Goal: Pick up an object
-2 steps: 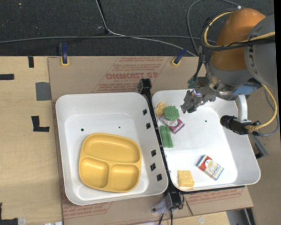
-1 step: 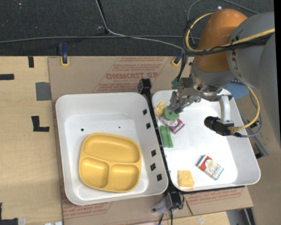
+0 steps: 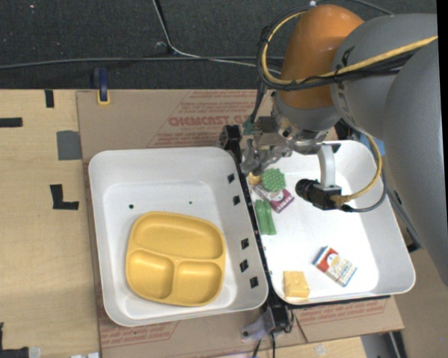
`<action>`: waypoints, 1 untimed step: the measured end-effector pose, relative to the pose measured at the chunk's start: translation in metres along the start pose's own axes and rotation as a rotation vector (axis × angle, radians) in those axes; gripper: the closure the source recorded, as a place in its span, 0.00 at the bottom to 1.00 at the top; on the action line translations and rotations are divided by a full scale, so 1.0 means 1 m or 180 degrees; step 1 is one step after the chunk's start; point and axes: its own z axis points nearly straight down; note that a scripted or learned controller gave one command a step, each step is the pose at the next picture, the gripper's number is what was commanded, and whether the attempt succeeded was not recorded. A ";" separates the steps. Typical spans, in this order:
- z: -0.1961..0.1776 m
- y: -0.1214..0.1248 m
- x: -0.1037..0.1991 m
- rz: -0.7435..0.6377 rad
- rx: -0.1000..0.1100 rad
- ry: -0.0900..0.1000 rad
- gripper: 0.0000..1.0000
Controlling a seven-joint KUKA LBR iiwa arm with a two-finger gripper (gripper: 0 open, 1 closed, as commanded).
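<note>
Where arm comes in: frame right; bulky grey arm (image 3: 398, 75) curves down over upper part of right bin (image 3: 365, 223), smooth glossy orange band (image 3: 310, 39) at top centre-right.
Wrist pose: aimed down and toward frame left, over that bin's upper-left corner.
Gripper (image 3: 256, 156): low, by the wall between the bins; apart or together, can't tell, metal parts overlap.
Task objs: all five lie in right bin.
Green lump (image 3: 273, 181): rounded, knobbly, pale green; upper left of bin, just below gripper; touching or not, can't tell.
Purple packet (image 3: 283, 201): flat, shiny; just beside lump, lower right of it.
Green stick (image 3: 266, 219): long, narrow; runs along bin's left wall, below lump.
Yellow block (image 3: 295, 284): squarish, matte, spongy-looking; bottom left of bin, near front wall.
Small box (image 3: 334, 266): rect., printed red/blue/white, lying askew; near block but apart.
Left bin (image 3: 96, 170): smooth white plastic, rounded corners.
Yellow tray (image 3: 176, 257): rounded, matte, three compartments; lower middle of left bin.
Bench (image 3: 24, 222): pale wood; brown cardboard sheet (image 3: 191, 116) under both bins.
</note>
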 end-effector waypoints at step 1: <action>0.004 0.003 0.043 0.0005 0.0002 -0.0003 1.00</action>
